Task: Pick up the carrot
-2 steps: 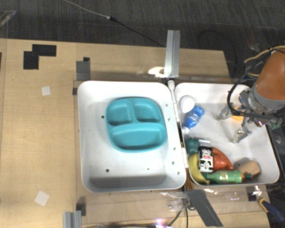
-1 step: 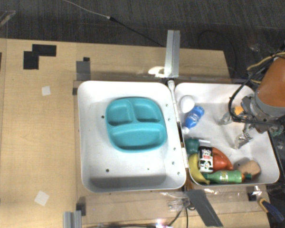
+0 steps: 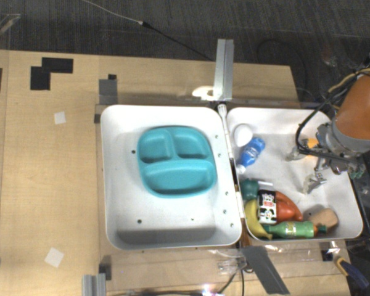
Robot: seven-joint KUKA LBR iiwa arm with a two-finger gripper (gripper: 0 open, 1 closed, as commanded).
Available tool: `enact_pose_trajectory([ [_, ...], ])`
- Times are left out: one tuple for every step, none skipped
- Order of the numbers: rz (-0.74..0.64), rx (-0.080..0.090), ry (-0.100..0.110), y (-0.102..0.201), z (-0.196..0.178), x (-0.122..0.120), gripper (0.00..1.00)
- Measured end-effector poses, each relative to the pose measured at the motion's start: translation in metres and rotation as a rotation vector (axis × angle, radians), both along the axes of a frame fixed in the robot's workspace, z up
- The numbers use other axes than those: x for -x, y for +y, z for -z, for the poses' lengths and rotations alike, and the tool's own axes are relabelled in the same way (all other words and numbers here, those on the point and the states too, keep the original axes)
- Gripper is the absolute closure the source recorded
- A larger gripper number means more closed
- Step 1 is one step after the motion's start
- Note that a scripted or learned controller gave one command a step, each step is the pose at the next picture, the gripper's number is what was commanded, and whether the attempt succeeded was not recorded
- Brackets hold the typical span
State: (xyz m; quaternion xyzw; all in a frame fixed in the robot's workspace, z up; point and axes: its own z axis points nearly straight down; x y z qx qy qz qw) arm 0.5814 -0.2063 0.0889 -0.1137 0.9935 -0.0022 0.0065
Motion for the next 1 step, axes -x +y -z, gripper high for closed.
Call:
enact_pose_trajectory([
  [0.037, -0.002, 0.000, 0.0013, 0.0004, -0.0176, 0.00],
])
